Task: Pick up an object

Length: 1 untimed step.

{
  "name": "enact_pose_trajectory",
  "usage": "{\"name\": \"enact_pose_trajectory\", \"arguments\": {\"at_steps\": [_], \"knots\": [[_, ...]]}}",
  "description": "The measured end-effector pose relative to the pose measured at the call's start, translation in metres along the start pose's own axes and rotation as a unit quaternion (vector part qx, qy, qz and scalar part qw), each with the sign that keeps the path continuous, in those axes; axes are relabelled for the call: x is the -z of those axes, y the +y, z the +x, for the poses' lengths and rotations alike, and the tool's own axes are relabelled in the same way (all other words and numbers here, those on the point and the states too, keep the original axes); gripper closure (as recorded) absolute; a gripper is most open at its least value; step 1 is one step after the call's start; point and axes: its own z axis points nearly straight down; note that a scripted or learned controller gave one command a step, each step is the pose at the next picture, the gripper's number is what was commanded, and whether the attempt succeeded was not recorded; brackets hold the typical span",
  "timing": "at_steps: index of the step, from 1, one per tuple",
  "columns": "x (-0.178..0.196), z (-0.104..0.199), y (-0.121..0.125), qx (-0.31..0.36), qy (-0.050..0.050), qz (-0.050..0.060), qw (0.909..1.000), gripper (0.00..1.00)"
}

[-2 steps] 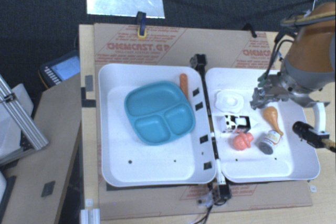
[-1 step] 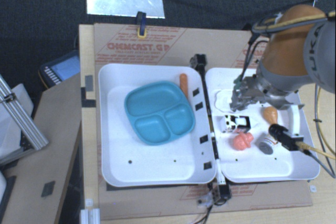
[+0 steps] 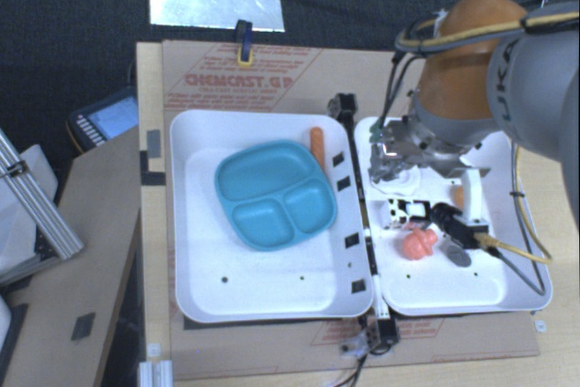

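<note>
My gripper [image 3: 401, 206] hangs low over the back left part of the right bin [image 3: 507, 290], under the grey wrist and orange band. A pink lumpy object [image 3: 417, 244] lies on the bin floor just in front of the gripper, apart from it. A small orange piece [image 3: 459, 193] shows to the gripper's right, partly hidden by the arm. Nothing can be seen held in the gripper.
The left bin [image 3: 195, 285] bears a blue divided plate [image 3: 274, 193] and a thin orange stick [image 3: 317, 144] near its back right corner. A divider with black clips [image 3: 355, 195] runs between the bins. Floor shows at the right bin's front.
</note>
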Motion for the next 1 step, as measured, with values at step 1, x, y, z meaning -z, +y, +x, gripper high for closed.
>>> {"name": "enact_pose_trajectory", "arguments": {"at_steps": [1], "knots": [[-0.0131, 0.0525, -0.0010, 0.000, 0.000, 0.002, 1.0000, 1.00]]}}
